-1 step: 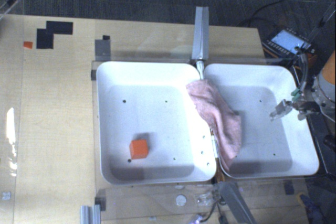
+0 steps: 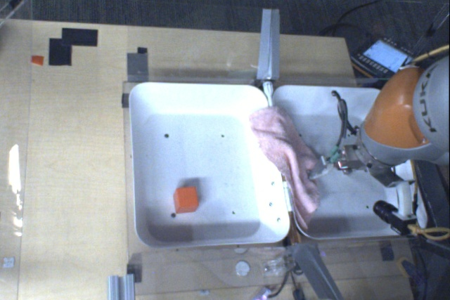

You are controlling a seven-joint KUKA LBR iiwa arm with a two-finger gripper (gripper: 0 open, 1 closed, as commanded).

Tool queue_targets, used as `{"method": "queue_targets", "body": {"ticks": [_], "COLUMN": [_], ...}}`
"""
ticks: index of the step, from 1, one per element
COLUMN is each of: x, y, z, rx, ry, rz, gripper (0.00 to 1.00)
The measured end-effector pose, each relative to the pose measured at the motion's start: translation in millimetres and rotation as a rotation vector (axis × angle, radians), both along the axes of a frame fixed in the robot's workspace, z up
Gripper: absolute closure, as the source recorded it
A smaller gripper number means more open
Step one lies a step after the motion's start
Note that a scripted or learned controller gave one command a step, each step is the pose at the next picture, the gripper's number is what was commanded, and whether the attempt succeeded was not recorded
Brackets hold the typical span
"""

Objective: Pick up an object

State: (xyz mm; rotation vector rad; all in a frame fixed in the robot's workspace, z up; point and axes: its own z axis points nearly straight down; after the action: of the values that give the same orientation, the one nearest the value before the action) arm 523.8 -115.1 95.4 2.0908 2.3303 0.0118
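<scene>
Gripper (image 2: 325,166) sits low in the right shallow white bin (image 2: 365,98), its two slim fingers pointing toward nine o'clock and reaching the edge of a crumpled pink cloth (image 2: 285,158). Whether those fingers are apart or pinched on the fabric cannot be told, since their tips are small and merge with the folds; they look to be touching the cloth's three o'clock side. From the fingers the metal wrist runs back toward three o'clock, where the grey arm with its orange band (image 2: 397,116) bulks in from the frame's edge, bent down over the bin, with dark cables looping above the wrist at about twelve o'clock.

That pink cloth lies draped across the divide between the two bins, its upper part in the left shallow white bin (image 2: 148,151) near that bin's two o'clock corner, its lower part hanging into the right bin toward six o'clock. A small orange cube (image 2: 186,199) rests on the left bin's floor at roughly seven o'clock, well apart from the cloth and the gripper
</scene>
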Motion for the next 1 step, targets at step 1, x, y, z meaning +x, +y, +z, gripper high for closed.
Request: {"method": "queue_targets", "body": {"ticks": [1], "x": [78.4], "y": [15.8], "z": [-3.9], "rx": [0.0], "ry": [-0.006], "rz": [-0.032], "gripper": [0.0]}}
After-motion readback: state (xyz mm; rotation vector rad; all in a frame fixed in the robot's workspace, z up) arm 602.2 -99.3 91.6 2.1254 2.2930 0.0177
